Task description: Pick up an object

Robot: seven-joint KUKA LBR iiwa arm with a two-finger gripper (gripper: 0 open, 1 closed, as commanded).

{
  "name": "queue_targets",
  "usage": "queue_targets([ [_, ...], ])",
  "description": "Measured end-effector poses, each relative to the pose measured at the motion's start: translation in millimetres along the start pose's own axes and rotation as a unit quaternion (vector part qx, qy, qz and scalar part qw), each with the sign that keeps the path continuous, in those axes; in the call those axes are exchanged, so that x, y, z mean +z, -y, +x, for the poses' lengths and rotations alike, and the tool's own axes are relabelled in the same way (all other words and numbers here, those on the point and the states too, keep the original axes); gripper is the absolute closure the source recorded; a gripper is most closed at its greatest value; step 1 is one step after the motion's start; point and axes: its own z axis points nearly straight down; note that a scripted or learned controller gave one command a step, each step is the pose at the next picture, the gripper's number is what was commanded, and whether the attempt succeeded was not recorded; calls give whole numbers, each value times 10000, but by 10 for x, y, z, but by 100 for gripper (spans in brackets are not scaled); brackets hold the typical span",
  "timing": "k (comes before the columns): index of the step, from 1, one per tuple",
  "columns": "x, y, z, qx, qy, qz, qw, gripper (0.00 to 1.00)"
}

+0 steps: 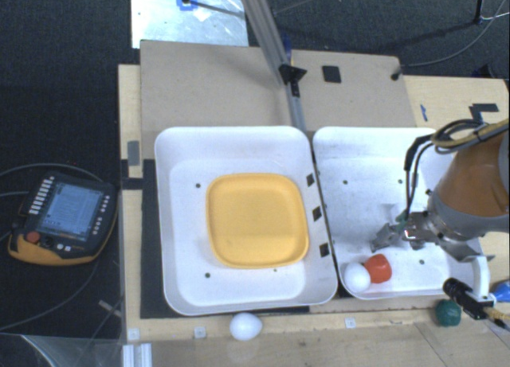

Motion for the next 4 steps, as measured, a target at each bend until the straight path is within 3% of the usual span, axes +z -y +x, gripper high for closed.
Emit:
queue_targets([
  [1, 235, 2, 1, 0, 3, -16, 10000, 0],
  [2, 121, -5, -2, 0, 7, -29, 10000, 100],
  [4, -789, -56, 136, -8, 7, -44, 10000, 100],
])
